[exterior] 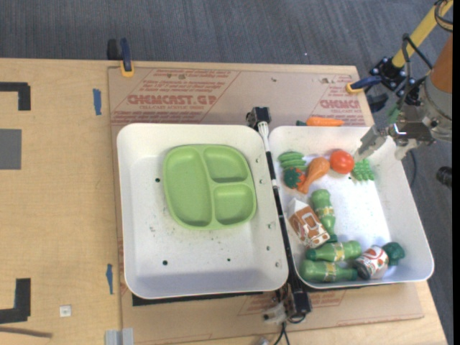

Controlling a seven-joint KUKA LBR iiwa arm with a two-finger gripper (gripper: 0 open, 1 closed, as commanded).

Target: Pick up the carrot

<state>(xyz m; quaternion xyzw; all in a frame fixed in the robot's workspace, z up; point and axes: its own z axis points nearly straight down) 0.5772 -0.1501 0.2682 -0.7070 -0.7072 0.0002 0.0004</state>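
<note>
While the shallow white plastic bin on the left (136, 214) of the counter (50, 192) carries just a light green divided plate (210, 185), the right white bin (406, 214) holds a heap of small toy foods. Among them lies the orange tapered plastic carrot (314, 171), in the far left part of this bin. Its thin end points to the near left and its thick end almost touches a round red toy tomato (342, 162). I judge it light, stiff and rather smooth, so it could slip or roll away if pinched at the narrow tip. The better place to hold seems the thick middle, across its width, where little green toys (291, 160) beside it leave some room. A slim orange piece (325, 121) also lies just beyond the far rim; what it is I cannot tell. Further right, the two-finger gripper (384, 148) hovers over the bin's far right corner, its fingers (369, 144) apart, with nothing between them.
</note>
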